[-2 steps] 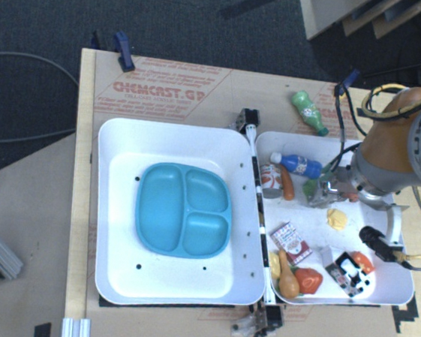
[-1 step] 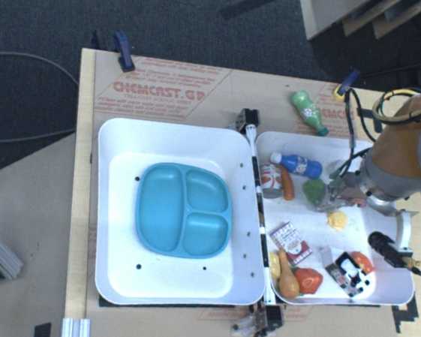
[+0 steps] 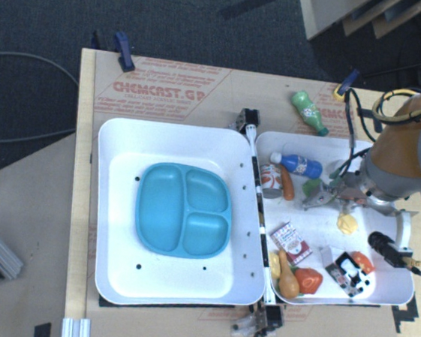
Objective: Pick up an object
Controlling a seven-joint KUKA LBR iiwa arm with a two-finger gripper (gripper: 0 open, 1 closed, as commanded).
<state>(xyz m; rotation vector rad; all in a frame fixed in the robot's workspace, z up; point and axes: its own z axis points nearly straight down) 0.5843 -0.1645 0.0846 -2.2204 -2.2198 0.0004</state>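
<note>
The right bin (image 3: 400, 295) holds several small objects. Along its far side lie a blue bottle (image 3: 300, 165), a small can (image 3: 271, 178), an orange sausage (image 3: 289, 185) and a green piece (image 3: 312, 188). My gripper (image 3: 320, 198) reaches in from the right and hangs low over the bin's middle, just beside the green piece. A yellow lump (image 3: 348, 223) lies just right of it. Nearer the front are a red-and-white packet (image 3: 290, 242), a yellow pear (image 3: 287, 280), a red tomato (image 3: 308, 279) and a black-and-white toy (image 3: 352, 271).
The left bin (image 3: 121, 154) holds a blue divided plate (image 3: 183, 208). A green bottle (image 3: 310, 112) lies on the bench beyond the right bin. A black fitting (image 3: 384, 248) on the arm juts over the bin's right side. Clamps (image 3: 123, 50) sit at the bench's far edge.
</note>
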